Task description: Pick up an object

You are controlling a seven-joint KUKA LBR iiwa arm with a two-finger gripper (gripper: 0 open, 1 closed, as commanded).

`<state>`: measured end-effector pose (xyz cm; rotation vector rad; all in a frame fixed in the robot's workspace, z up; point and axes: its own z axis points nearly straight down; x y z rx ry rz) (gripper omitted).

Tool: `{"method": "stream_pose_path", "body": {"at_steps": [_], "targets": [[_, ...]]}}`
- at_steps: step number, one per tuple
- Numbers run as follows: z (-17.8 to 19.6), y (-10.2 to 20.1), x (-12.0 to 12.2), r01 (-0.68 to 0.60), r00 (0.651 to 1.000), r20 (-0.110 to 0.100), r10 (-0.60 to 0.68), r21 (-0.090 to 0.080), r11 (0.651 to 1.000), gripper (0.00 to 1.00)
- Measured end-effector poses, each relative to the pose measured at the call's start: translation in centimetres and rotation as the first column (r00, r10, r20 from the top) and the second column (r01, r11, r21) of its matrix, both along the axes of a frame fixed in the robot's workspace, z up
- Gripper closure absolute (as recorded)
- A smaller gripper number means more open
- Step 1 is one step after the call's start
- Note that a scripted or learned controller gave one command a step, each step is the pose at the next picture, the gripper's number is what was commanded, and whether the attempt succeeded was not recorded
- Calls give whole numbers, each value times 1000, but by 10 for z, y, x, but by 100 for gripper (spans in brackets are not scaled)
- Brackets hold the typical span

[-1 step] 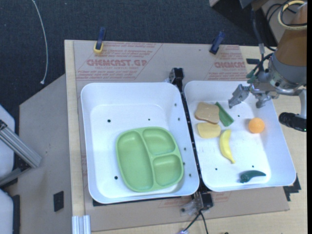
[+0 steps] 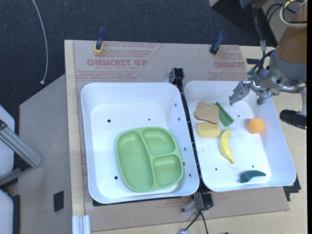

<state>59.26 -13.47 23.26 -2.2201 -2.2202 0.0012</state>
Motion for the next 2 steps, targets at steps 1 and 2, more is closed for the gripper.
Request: {"method": "stream_pose_path", "body": {"at_steps": [1,2], "targets": [[-59,8,4,-1,1000,-5,1,1,1000,0],[-104,2,-2,1,1000,-2,-1,0,1000,0]]}}
